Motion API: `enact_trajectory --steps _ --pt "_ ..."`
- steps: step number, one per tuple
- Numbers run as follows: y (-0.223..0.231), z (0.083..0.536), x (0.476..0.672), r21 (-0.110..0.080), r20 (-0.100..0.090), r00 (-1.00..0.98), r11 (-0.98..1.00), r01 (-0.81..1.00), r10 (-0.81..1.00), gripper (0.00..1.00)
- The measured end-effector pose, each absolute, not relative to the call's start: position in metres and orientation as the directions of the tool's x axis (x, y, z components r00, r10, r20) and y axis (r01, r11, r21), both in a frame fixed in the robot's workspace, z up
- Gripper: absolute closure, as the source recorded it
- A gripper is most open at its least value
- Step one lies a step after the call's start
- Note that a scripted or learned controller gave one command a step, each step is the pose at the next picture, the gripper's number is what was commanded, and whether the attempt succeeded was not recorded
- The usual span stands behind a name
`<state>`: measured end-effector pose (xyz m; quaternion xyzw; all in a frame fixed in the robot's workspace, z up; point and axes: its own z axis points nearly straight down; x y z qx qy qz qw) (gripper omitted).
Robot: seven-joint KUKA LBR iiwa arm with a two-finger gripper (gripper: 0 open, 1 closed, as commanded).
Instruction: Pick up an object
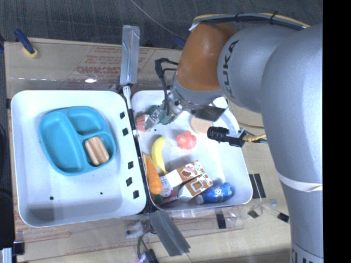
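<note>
Banana [158,153] lies in your right bin [239,171], just below the gripper [155,117], with a pink strawberry-like toy [186,140] beside it and a carrot [153,177] further below. You can't tell the gripper's state (it is blurred). Well to its left, a blue divided plate [68,141] holds a bread roll [96,149].

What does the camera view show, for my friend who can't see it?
A big grey robot arm reaches its pincer into the right white bin, which holds a banana, a carrot and other toy food. The left white bin holds a blue divided plate with a bread roll.
</note>
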<state>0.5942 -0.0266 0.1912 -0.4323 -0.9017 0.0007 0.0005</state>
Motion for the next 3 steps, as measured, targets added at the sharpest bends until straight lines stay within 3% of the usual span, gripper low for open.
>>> enact_trajectory --steps 1,2,3 --pt "-0.0491 0.2156 0.6063 -0.002 -0.001 -0.198 0.198 0.98 0.98 1.0" --pt "-0.0484 0.2154 0.6062 -0.002 0.0 -0.198 0.198 0.98 0.98 0.0" --pt "-0.0426 0.2233 0.5987 -0.005 0.001 -0.212 0.212 0.977 0.977 0.0"
